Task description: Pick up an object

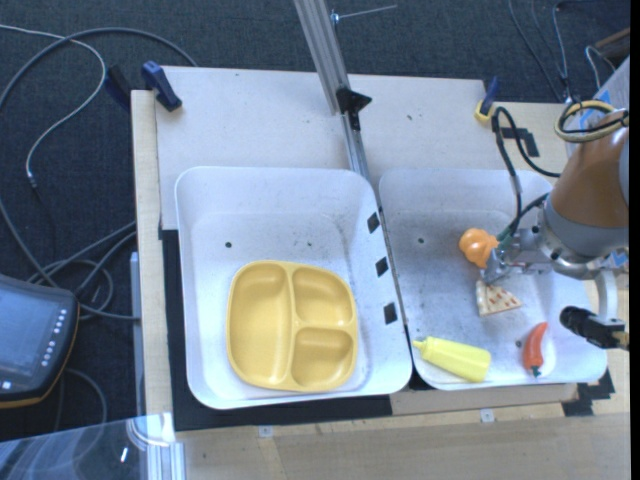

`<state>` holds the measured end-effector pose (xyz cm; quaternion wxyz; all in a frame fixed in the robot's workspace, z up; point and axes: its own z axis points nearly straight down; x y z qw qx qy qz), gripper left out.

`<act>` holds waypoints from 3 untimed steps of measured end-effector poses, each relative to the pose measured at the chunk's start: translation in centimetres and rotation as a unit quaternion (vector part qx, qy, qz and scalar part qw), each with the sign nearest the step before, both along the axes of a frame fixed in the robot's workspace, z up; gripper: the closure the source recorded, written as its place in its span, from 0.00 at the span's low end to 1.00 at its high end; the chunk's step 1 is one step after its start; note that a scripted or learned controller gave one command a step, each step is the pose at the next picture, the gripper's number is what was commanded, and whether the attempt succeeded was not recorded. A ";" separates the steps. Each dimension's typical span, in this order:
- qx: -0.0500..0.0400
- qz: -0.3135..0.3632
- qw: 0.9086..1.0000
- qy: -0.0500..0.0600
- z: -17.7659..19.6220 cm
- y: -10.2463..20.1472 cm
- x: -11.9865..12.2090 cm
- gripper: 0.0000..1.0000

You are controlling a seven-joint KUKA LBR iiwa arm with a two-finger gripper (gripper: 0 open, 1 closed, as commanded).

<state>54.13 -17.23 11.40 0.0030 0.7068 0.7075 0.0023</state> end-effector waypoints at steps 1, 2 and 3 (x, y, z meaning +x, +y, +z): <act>0.000 0.000 1.000 0.001 4.4 0.3 0.2 1.00; 0.000 0.001 1.000 0.000 10.2 1.3 0.4 1.00; -0.001 0.001 1.000 -0.001 16.7 1.1 0.4 1.00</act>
